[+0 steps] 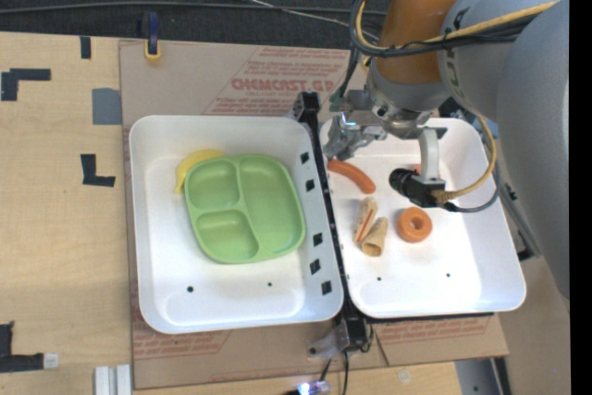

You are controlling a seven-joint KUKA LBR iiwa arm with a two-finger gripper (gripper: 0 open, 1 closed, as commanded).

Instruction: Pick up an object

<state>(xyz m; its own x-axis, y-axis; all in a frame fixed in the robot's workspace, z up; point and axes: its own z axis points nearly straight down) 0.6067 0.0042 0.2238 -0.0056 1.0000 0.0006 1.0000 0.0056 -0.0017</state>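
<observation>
In the right bin (462, 287) lie an orange sausage-shaped toy (351, 174), a tan cone-shaped piece with a red stripe (371, 229) and an orange ring (414, 225). My gripper (344, 141) hangs over the bin's far left corner, just above the sausage toy's upper end. Nothing shows between its fingers. The grey arm with its orange band (421, 9) covers the bin's far side.
The left bin (157, 291) holds a green divided tray (244, 206) with a yellow object (191, 165) poking out from under its far left edge. A black divider (319, 199) runs between the bins. A black cable and connector (416, 188) hang near the ring.
</observation>
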